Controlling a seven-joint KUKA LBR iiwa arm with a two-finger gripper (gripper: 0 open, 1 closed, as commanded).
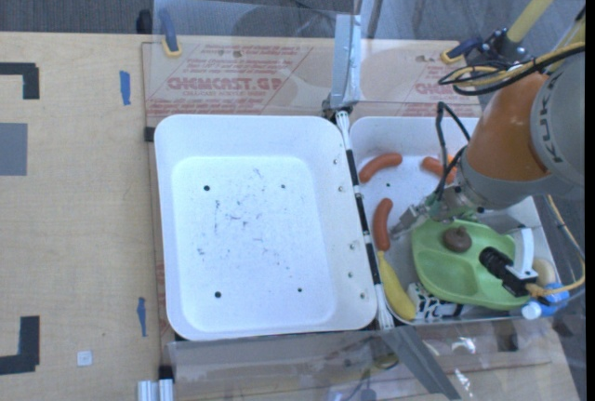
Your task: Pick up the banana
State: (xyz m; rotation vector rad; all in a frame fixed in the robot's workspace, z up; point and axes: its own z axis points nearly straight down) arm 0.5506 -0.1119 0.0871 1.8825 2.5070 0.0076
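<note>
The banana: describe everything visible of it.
The banana is yellow, smooth-skinned and gently curved, lying flat in the right bin along its left wall, near the front corner. One end points up the wall, the other curls toward the front. Its right side meets or slips under the rim of the green plate. The gripper is above it in the picture, apart from it.

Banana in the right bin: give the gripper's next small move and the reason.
Probably shift the gripper toward the near-left corner of the right bin. The banana lies there against the divider, beside the green plate, while the gripper hovers farther back near a sausage.
</note>
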